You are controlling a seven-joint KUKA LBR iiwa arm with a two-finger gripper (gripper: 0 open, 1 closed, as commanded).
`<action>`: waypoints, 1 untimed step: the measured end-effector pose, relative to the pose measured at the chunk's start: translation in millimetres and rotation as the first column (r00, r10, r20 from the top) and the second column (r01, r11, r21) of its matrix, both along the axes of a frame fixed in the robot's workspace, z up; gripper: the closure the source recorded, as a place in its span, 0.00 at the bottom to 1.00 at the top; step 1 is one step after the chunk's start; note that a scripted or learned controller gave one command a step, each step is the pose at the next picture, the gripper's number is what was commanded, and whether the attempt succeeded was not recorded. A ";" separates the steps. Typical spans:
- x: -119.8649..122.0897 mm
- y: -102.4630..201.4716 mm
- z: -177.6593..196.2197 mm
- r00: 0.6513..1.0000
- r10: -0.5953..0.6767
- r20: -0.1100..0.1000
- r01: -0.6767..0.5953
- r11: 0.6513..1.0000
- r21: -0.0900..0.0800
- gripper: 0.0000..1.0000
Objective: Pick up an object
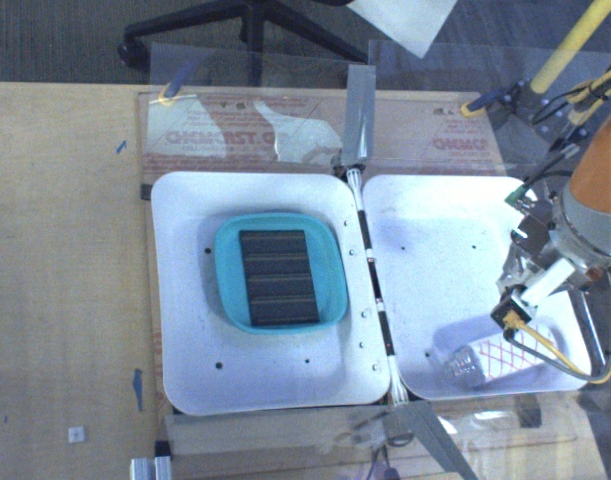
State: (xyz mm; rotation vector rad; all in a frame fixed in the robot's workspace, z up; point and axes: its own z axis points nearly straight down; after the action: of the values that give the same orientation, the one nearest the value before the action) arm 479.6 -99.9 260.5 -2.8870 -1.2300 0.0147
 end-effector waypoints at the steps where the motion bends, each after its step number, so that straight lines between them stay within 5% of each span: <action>1: 13.1 86.8 41.5 0.985 -0.171 0.008 0.171 0.985 -0.001 1.00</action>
State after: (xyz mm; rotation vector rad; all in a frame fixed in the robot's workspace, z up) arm 492.7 -13.1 302.0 -2.9854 -0.9793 0.0033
